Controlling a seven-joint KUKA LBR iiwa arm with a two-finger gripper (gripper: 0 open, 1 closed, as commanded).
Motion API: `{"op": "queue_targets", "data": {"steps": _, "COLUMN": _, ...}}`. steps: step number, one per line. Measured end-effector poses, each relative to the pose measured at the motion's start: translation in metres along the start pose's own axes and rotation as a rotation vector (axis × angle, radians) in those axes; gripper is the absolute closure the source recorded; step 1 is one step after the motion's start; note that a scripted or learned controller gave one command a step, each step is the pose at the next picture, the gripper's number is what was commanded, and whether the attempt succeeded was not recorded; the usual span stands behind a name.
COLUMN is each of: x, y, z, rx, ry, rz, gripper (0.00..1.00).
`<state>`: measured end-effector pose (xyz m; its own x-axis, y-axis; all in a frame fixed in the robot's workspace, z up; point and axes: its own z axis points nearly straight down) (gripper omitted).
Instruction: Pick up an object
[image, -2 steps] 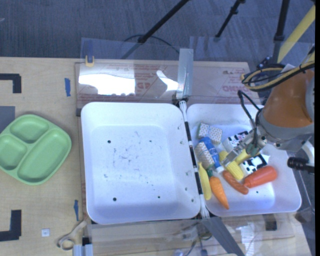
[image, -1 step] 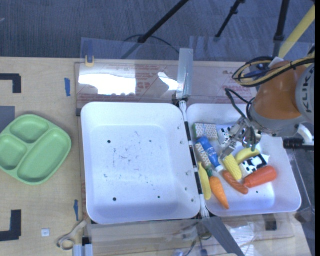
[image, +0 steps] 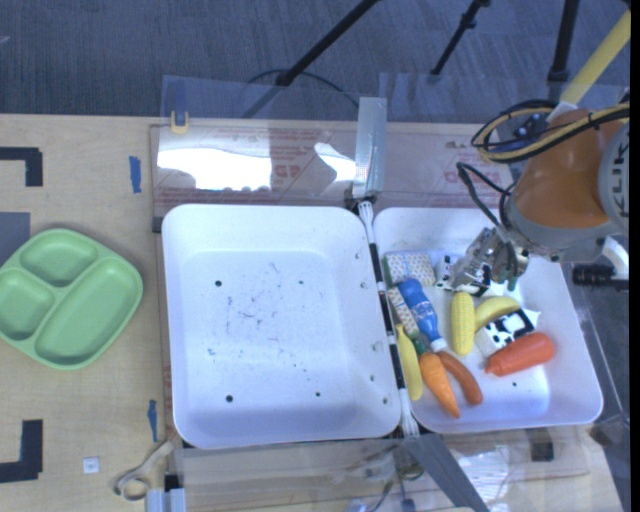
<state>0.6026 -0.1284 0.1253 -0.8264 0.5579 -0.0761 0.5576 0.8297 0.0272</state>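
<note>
Two white bins sit side by side on the desk (image: 80, 150), and every toy lies in the right bin (image: 570, 400), beside the left bin (image: 270, 310). I count one blue tube (image: 418, 308), running from upper left to lower right, one corn cob (image: 461, 322) standing nearly straight up the picture, one banana (image: 497, 309), two carrots (image: 439, 383) pointing down and right, one red-orange pepper (image: 520, 354) lying almost crosswise, one yellow strip (image: 408, 362) along the divider, one checkered sponge (image: 409, 268) and one black-and-white block (image: 512, 326). The claw (image: 487, 260) hangs low over the bin's upper part, just above the corn; I cannot tell how it stands. One green divided plate (image: 65, 297) rests at far left.
</note>
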Motion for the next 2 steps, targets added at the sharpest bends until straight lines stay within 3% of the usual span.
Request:
{"op": "queue_targets", "data": {"steps": 1, "x": -0.0344, "y": 0.0408, "z": -0.1056, "rx": 0.036, "ry": 0.068, "rz": 0.323, "gripper": 1.0}}
{"op": "queue_targets", "data": {"steps": 2, "x": -0.0343, "y": 0.0408, "z": -0.1054, "rx": 0.037, "ry": 0.068, "rz": 0.323, "gripper": 0.0}}
